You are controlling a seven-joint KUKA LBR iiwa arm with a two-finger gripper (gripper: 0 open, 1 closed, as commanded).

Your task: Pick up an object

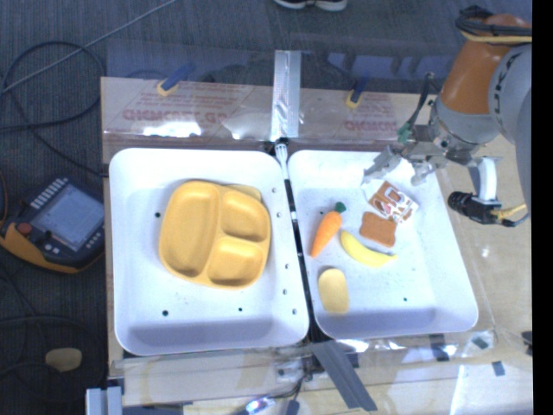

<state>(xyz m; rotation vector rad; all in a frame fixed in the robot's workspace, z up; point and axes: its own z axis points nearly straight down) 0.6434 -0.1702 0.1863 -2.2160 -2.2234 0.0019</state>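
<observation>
The right bin [449, 305] holds an orange carrot [326, 231], a yellow banana [365, 250], a brown flat piece [378, 229], a red and white packet [394, 201] and a pale yellow lump [333, 290]. My gripper [401, 170] hangs over the bin's far side, just above and behind the packet. Its fingers [379, 168] are spread open, and nothing sits between them.
In the left bin [130, 318] lies a yellow divided tray [216, 233]. A metal divider strip [287, 102] stands behind the seam between the bins. Left of the bench, on the floor, are a handheld pendant [56, 223] and cables. The grey and orange arm [479, 85] fills the upper right.
</observation>
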